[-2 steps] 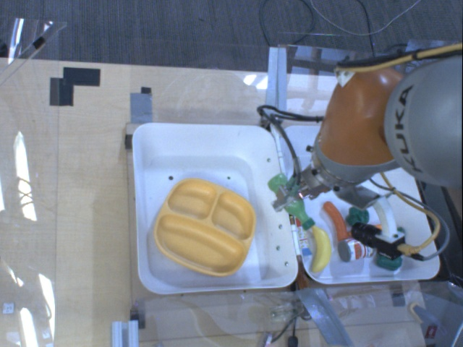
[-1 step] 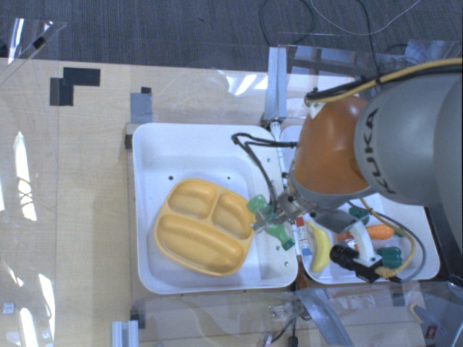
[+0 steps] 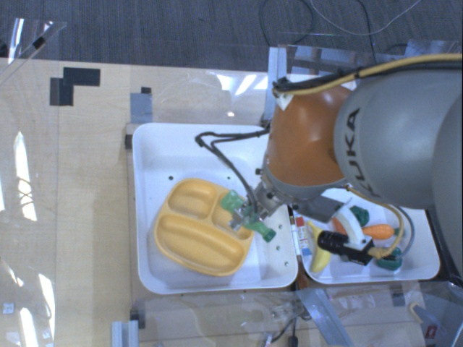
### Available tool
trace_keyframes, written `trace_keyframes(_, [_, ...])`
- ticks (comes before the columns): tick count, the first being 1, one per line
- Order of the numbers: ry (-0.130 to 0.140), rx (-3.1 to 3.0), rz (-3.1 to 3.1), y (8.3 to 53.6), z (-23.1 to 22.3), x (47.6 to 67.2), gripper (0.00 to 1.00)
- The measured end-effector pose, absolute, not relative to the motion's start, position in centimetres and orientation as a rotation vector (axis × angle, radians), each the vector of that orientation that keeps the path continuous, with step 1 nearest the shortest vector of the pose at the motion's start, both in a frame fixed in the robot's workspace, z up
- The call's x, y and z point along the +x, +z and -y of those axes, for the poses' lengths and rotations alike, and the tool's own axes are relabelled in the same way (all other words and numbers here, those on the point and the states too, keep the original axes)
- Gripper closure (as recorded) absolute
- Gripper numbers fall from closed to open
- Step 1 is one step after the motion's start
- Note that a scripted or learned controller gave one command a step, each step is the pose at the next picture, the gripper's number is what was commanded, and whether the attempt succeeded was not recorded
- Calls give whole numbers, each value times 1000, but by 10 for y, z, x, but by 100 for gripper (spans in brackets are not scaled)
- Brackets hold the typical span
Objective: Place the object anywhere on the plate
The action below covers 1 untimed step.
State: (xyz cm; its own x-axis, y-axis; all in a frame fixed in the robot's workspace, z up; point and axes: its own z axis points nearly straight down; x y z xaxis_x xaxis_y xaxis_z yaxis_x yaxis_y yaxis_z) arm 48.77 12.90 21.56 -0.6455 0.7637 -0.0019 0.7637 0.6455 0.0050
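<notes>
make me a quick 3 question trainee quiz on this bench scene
1. True or false: the yellow divided plate lies in the left bin.
2. Which thing sits at the plate's right rim, under the gripper? A) green object B) orange carrot-like toy C) black marker
3. Fill in: the orange carrot-like toy lies in the ____ bin.

Key: 1 true; 2 A; 3 right

Pretty bright, even overhead light here. Glare streaks show on the clear plastic sheet [image 3: 25, 186] at left and on the far rim of the shallow white left bin [image 3: 217, 132]. Shadows are soft; the big grey and orange robot arm [image 3: 362, 136] looks slightly blurry.
</notes>
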Motion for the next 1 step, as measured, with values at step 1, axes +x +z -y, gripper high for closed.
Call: trace_keyframes(1, [6,1323,-2845,216,-129,488,0])
